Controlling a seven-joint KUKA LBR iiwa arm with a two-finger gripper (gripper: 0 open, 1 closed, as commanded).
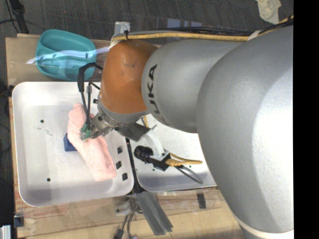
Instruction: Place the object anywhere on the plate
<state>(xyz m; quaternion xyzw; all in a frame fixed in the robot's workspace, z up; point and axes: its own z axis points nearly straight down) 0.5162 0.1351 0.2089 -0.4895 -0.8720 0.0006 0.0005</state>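
Note:
A pink cloth lies crumpled in the left white bin, running from the middle toward the front right corner. A small blue object sticks out from under the cloth's left edge. My gripper hangs low over the upper part of the pink cloth, under the orange band of the arm; a small green part shows at its tip. The arm's grey bulk hides most of the right bin.
Yellow-handled pliers and a black part lie in the right bin's front. A teal plastic item sits on the bench behind the left bin. The left bin's floor to the left of the cloth is bare white.

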